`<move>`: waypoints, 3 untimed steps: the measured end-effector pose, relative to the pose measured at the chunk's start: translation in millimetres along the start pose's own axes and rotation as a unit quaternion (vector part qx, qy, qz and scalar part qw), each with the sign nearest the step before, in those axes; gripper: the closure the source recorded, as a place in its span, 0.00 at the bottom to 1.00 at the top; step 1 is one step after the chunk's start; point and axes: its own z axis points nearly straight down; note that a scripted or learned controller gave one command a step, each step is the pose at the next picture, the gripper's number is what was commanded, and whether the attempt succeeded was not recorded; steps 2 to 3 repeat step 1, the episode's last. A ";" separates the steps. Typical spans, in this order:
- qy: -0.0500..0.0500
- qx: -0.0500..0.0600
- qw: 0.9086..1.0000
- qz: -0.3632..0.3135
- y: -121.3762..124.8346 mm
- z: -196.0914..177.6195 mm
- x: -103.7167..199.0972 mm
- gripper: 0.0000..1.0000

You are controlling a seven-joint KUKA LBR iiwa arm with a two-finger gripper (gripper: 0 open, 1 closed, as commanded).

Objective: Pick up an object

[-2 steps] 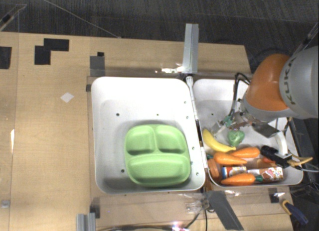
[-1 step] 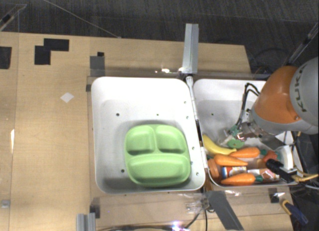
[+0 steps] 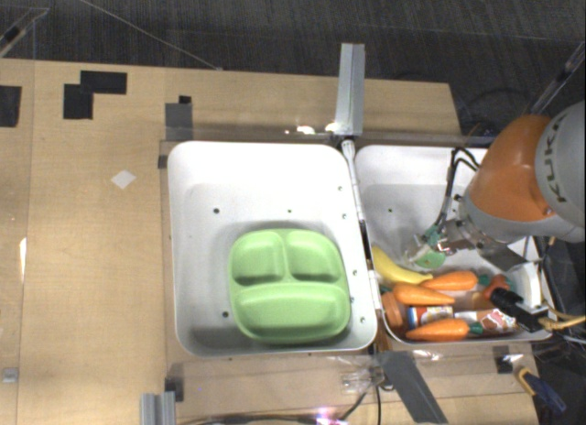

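Tabletop (image 3: 82, 258): I see pale wood, dark carpet beyond
Writing: "KU" on arm (image 3: 522, 176)
Bins: left bin (image 3: 197, 194) holds green tray (image 3: 288, 284); right bin (image 3: 403, 176) holds banana (image 3: 396, 270), carrots (image 3: 449, 280)
Gripper (image 3: 438, 242): above banana; fingers, I cannot tell

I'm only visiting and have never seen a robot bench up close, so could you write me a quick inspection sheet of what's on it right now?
Surface: wooden bench bearing a left bin and a right bin, both shallow and white.
Job's things: in the right bin's near end, a banana, three carrots and a small bottle, heaped together.
Clutter: a green divided tray in the left bin.
Gripper: the gripper is low in the right bin, just above the banana; finger state hidden.
Cables: black cable running down the arm's wrist; more wires at the bench's near edge.
Surroundings: dark carpet beyond the bench; black markers on the wood.
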 end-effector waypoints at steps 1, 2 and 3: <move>0.002 0.011 1.000 0.000 58.9 -79.0 63.4 1.00; 0.002 0.011 1.000 0.000 58.9 -79.0 63.4 1.00; 0.002 0.011 1.000 0.000 58.9 -79.0 63.4 1.00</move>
